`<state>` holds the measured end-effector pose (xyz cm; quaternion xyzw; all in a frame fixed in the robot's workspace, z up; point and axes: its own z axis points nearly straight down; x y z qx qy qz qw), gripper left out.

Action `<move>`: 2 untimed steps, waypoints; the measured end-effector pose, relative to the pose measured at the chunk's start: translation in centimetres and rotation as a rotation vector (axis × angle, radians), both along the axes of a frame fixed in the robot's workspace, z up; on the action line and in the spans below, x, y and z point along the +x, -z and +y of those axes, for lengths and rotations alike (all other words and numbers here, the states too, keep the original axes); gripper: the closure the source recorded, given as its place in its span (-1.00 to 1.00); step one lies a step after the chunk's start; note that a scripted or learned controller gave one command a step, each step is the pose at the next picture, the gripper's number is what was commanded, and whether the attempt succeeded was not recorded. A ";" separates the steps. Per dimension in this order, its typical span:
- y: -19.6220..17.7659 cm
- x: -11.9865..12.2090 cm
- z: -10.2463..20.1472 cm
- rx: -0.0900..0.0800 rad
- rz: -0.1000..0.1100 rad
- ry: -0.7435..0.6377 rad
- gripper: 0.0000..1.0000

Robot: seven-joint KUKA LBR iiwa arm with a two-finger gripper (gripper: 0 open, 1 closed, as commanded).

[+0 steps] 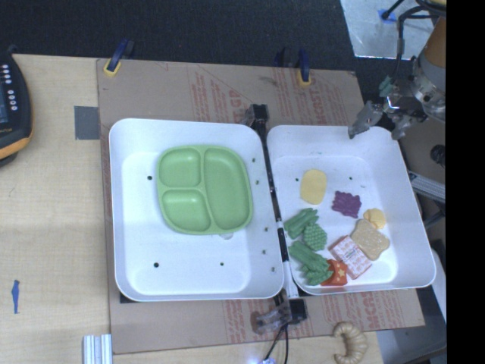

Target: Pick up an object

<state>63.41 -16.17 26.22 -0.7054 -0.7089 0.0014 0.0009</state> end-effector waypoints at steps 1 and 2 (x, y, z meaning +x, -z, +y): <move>14.7 -7.0 2.7 0.006 0.020 0.000 -1.00; 17.2 -3.1 5.0 0.000 -0.001 -0.004 -1.00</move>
